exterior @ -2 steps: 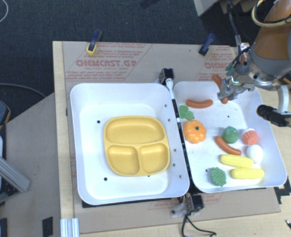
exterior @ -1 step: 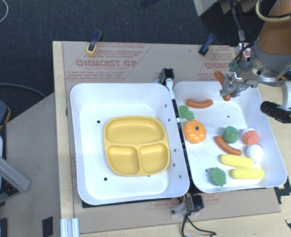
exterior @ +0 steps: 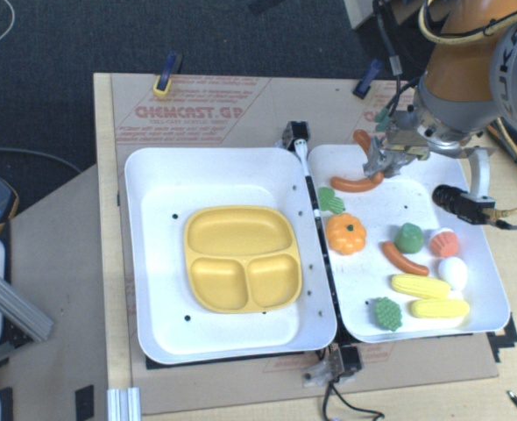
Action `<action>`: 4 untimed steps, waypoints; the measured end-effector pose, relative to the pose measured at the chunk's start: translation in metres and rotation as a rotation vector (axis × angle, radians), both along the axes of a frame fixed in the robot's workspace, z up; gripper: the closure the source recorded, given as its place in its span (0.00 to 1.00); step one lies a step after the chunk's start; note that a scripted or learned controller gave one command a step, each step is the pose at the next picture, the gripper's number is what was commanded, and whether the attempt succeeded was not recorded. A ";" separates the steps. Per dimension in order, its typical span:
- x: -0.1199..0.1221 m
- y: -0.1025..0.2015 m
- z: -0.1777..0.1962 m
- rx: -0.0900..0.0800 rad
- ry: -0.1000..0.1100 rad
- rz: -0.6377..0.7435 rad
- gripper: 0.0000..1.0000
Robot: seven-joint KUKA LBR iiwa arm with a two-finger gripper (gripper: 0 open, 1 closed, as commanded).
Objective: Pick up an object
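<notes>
The end effector [exterior: 379,167] of the grey arm, with its orange band [exterior: 469,55] above the wrist, was seen lowered into the far part of the right bin [exterior: 482,274], its tip directly over one end of an orange sausage [exterior: 357,182]. Whether its fingers were spread or pressed together could not be told from the slanted overhead view, and no object could be made out between them.

The rest of the toy food was laid out around a small orange pumpkin [exterior: 346,233], which sat close to the divider between the two bins. A green leafy piece [exterior: 330,202] was placed just behind the pumpkin, touching the divider side. The orange sausage was found farther back from the pumpkin, under the end effector. A second, redder sausage [exterior: 404,259] was lying to the pumpkin's right, with a round green piece [exterior: 408,238] just beyond it. A reddish item [exterior: 445,243] and a white egg [exterior: 454,274] were set farther right still. Two yellow corn cobs [exterior: 429,296] were stacked side by side in front and to the right of the pumpkin, and a green broccoli piece [exterior: 386,313] was placed beside them.

In the left bin [exterior: 149,235], across the divider from the pumpkin, a yellow compartment plate [exterior: 243,258] was resting.
</notes>
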State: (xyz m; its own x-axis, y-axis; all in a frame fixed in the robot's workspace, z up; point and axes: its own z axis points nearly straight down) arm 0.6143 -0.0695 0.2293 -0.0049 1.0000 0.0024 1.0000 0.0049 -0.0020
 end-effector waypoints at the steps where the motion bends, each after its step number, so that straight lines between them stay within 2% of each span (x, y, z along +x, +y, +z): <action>1: -0.016 0.046 0.007 0.000 0.001 0.000 1.00; 2: -0.047 0.087 0.007 -0.001 0.002 -0.001 1.00; 3: -0.070 0.133 -0.010 -0.001 0.004 -0.001 1.00; 4: -0.081 0.162 -0.013 -0.001 0.002 -0.002 1.00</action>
